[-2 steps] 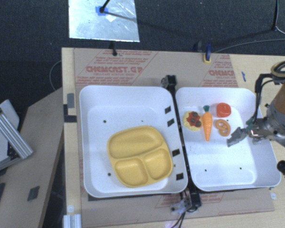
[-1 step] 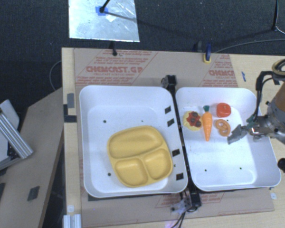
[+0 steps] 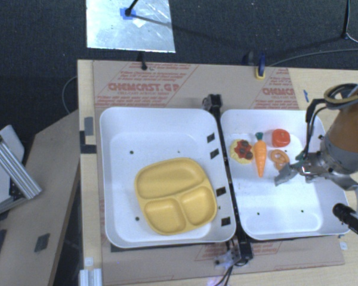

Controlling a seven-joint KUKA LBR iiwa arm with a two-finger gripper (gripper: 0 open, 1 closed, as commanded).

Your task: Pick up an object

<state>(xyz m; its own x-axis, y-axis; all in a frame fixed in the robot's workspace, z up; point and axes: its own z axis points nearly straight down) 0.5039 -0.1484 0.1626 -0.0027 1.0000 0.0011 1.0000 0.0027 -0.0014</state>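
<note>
Tan wooden bench [image 3: 59,159] bearing a brown printed cardboard sheet [image 3: 167,85]; on the sheet, 2 shallow white plastic bins side by side, left [image 3: 116,130] and right [image 3: 286,222], edges touching.

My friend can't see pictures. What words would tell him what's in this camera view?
A grey robot arm's gripper hovers in the right white bin beside a toy orange carrot, red tomato, small pizza slice and orange ring. The left white bin holds a yellow three-part plate.

Hand [image 3: 284,176] hovers in right bin [image 3: 286,219] near carrot [image 3: 260,155].
</note>
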